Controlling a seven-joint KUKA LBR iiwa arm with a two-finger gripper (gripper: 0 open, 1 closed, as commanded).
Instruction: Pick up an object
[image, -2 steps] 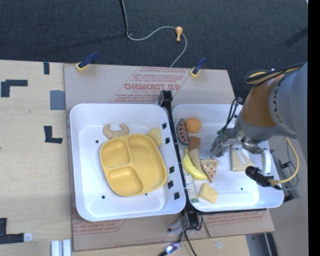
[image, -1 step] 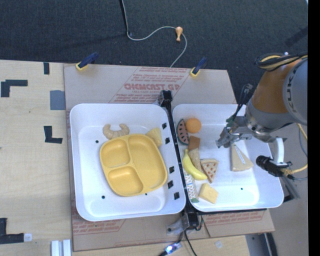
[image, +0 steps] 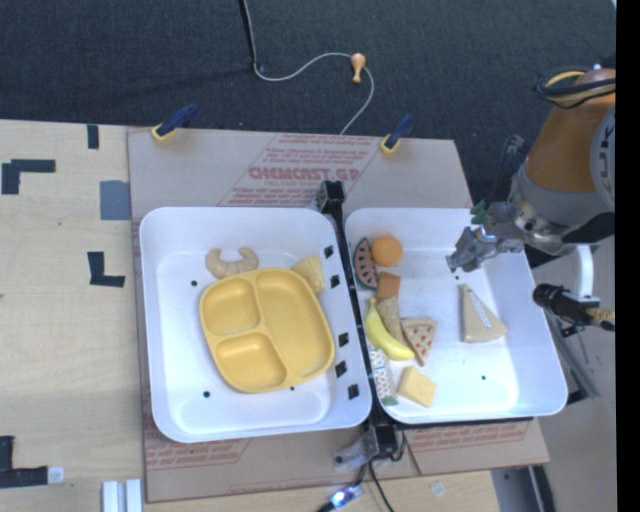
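My gripper (image: 466, 254) hangs over the right bin (image: 520, 395), near its upper right part, just above a beige sandwich wedge (image: 479, 318). Nothing shows between its fingers. To its left lie an orange (image: 387, 250), a watermelon slice (image: 363, 264), a brown block (image: 388, 287), a banana (image: 384, 337), a pizza slice (image: 419, 339) and a yellow cheese wedge (image: 417, 386).
The left bin (image: 165, 300) holds a yellow divided plate (image: 265, 329), a tan pretzel-like piece (image: 231, 262) and a pale yellow wedge (image: 310, 271). Black clips line the wall between the bins. The arm's orange band (image: 570, 125) rises at the right.
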